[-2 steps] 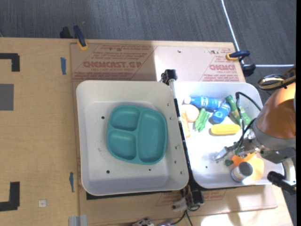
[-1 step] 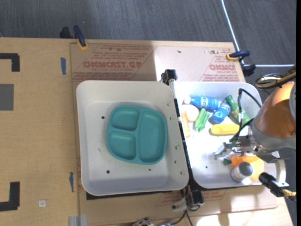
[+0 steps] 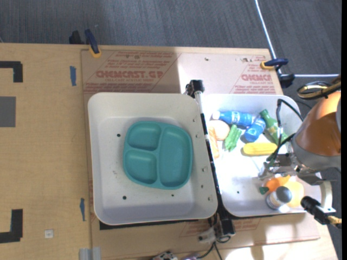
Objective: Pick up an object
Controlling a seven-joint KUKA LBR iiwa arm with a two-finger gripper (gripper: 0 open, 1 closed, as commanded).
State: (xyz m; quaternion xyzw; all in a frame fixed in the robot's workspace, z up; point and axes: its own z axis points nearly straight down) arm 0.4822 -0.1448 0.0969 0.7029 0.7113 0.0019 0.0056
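The arm reaches in from the right and hangs low over the right bin, its orange band just above the wrist. The pincer sits near the bin's front right corner, right by a small orange piece and a yellow piece with a round grey cap; I cannot tell whether it is open or closed, and nothing is clearly seen held in it.

Further back in the same bin lie a blue bottle, a second blue piece, a green pepper-like thing, a yellow banana-shaped toy, a pale orange piece and a dark green item (all crowded together toward the rear).

The left bin holds a teal divided plate, lying flat near its middle. Both bins rest on the cardboard-covered counter.
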